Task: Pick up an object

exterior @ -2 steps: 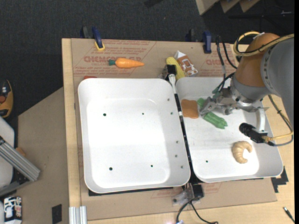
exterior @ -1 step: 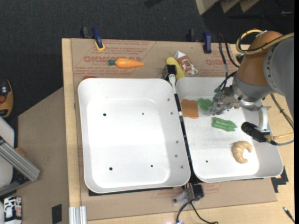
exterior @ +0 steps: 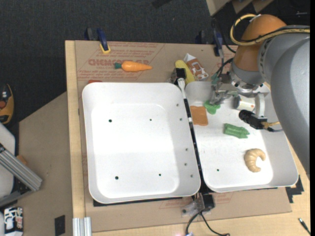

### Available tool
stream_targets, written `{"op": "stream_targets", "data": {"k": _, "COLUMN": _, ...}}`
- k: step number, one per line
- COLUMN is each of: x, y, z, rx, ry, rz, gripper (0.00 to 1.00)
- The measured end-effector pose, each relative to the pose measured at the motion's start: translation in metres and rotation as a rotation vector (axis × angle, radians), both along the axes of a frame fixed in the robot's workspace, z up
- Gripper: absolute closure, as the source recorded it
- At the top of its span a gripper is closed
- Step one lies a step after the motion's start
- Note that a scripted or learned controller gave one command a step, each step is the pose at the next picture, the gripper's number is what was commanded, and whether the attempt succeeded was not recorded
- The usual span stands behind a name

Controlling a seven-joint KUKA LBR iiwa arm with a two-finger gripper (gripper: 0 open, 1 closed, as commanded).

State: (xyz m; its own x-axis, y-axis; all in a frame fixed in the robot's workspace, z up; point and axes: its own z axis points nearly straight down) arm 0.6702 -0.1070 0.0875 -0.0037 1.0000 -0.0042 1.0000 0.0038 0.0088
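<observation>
Gripper [exterior: 216,98] sits low at the right bin's [exterior: 231,181] far edge, jaw state indeterminate, a small green piece [exterior: 211,108] just below it, the green pod [exterior: 236,131] lying crosswise nearer the croissant [exterior: 255,160].

White bins: two, the left bin [exterior: 138,141] and the right bin [exterior: 236,166], side by side. Toy carrot [exterior: 132,66]: one, on the board beyond the left bin, well apart from the gripper [exterior: 216,98]. Croissant [exterior: 255,159]: one. Green oblong piece [exterior: 236,131]: one. Small green piece [exterior: 211,108]: one, right by the gripper tip. Orange-brown flat piece [exterior: 199,115]: one. Yellow item [exterior: 183,69]: one. Brown-and-white packet [exterior: 198,69]: one. Blue clamps [exterior: 103,40]: two seen along the far edge.
</observation>
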Motion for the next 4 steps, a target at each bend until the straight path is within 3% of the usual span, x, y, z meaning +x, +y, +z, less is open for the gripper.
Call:
{"op": "stream_targets", "data": {"k": 1, "x": -0.002, "y": 0.075, "z": 0.104, "rx": 0.005, "ry": 0.000, "rz": 0.003, "gripper": 1.00}}
{"op": "stream_targets", "data": {"k": 3, "x": -0.004, "y": 0.295, "z": 0.255, "rx": 0.009, "ry": -0.004, "rz": 0.007, "gripper": 1.00}}
{"op": "stream_targets", "data": {"k": 4, "x": -0.004, "y": 0.333, "z": 0.312, "rx": 0.007, "ry": 0.002, "rz": 0.000, "gripper": 1.00}}
